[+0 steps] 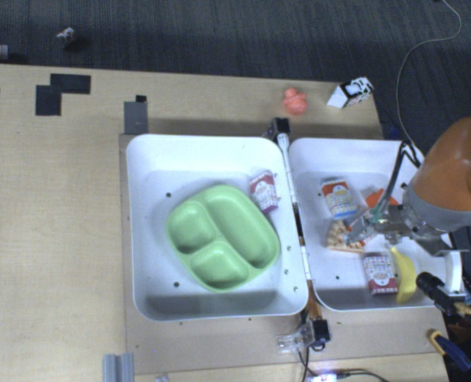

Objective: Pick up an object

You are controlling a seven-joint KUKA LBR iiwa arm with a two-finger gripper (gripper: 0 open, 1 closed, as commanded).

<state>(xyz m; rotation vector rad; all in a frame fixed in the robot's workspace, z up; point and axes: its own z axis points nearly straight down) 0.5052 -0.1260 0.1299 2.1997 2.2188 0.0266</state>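
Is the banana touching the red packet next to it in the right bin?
Touching. The camera view shows the banana lying right against the red packet, no white bin floor between them.

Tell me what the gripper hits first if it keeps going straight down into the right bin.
Likely the flat orange-and-white snack packet lying just beside the gripper on the right white bin's floor; depth is unclear from this slanted view.

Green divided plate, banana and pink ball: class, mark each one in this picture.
green divided plate (pixel 222 235), camera view, middle ridge
banana (pixel 406 277), camera view, middle of its yellow body
pink ball (pixel 295 100), camera view, centre
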